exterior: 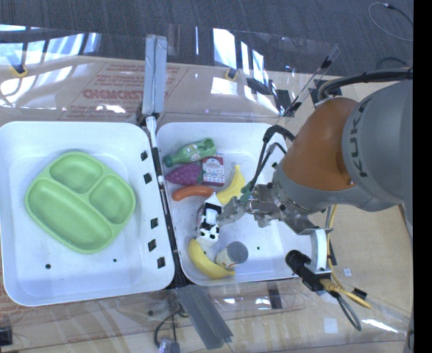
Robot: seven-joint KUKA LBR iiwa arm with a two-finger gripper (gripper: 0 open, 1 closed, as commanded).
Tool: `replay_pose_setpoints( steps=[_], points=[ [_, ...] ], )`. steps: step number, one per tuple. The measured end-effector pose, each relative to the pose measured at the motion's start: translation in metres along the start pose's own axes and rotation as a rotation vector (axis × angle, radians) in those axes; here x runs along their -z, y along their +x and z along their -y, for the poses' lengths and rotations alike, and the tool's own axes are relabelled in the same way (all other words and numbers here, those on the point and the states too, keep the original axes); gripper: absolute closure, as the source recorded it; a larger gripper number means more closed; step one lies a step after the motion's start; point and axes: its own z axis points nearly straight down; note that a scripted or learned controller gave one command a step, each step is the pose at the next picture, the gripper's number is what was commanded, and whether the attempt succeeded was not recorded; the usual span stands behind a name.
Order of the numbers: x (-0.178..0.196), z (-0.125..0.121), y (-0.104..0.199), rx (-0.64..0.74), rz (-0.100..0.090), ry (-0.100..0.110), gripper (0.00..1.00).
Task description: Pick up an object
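Hovering gripper (234, 206) over right bin (256, 269), beside cow toy (210, 223)

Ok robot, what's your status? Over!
Gripper low in right bin, by cow toy. Nothing seen held. Bananas, hot dog, grapes, bottle crowd close. Green plate in left bin.

We see two bins side by side. The left bin (9, 219) holds a divided plate (81, 201) at its centre. In the right bin (260, 271), a bottle (190, 152) lies at twelve o'clock, a cow figure (210, 223) stands near the centre, and a banana (207, 262) lies at six o'clock beside a cup (235, 254). The gripper (234, 206) sits at three o'clock of the cow.
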Motion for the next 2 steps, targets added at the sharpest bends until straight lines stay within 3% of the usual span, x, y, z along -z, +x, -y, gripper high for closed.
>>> replay_pose_setpoints(
  steps=[1,2],
  points=[
    [-0.0976,-0.0564,0.0229,-0.024,0.0,-0.001,0.0],
    [-0.0882,-0.056,0.0224,-0.019,0.001,0.002,1.0]
  ],
)
